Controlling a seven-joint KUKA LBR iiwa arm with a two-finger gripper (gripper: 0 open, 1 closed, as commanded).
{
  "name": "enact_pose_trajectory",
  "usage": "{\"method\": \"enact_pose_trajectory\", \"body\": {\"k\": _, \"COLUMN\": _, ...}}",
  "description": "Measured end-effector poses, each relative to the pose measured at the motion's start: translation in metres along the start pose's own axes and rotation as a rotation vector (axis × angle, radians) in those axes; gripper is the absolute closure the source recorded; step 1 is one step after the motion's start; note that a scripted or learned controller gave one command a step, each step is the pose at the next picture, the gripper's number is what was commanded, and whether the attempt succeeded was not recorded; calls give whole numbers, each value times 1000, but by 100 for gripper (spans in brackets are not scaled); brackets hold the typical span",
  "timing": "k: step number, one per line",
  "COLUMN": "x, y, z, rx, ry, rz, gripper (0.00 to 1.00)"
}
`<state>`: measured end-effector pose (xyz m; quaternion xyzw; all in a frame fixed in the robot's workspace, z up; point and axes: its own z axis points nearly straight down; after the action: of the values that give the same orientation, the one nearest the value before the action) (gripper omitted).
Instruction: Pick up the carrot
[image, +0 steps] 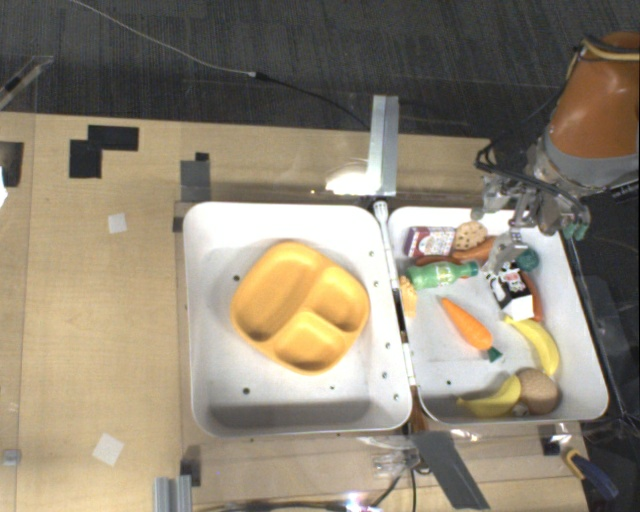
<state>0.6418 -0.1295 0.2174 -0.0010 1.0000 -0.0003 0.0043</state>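
Lying diagonally, carrot (468, 325), tip upper-left

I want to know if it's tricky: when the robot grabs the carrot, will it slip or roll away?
The carrot looks smooth and shiny like plastic, so it could slip a bit. It is round and tapered, lying flat on the right bin floor, so a nudge might roll it in a curve. It looks stiff, not bendy, and probably light. The gripper is above the bin's far end.

Wood bench (90, 330) w/ 2 white bins side by side: left bin (210, 400), right bin (585, 385).
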Motion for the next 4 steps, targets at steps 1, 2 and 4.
{"method": "enact_pose_trajectory", "body": {"k": 1, "x": 37, "y": 29, "z": 127, "rx": 0, "ry": -8, "rz": 129, "gripper": 0}}
{"method": "enact_pose_trajectory", "body": {"k": 2, "x": 34, "y": 30, "z": 113, "rx": -1, "ry": -15, "rz": 124, "gripper": 100}}
{"method": "enact_pose_trajectory", "body": {"k": 4, "x": 42, "y": 15, "z": 12, "rx": 0, "ry": -2, "rz": 79, "gripper": 0}}
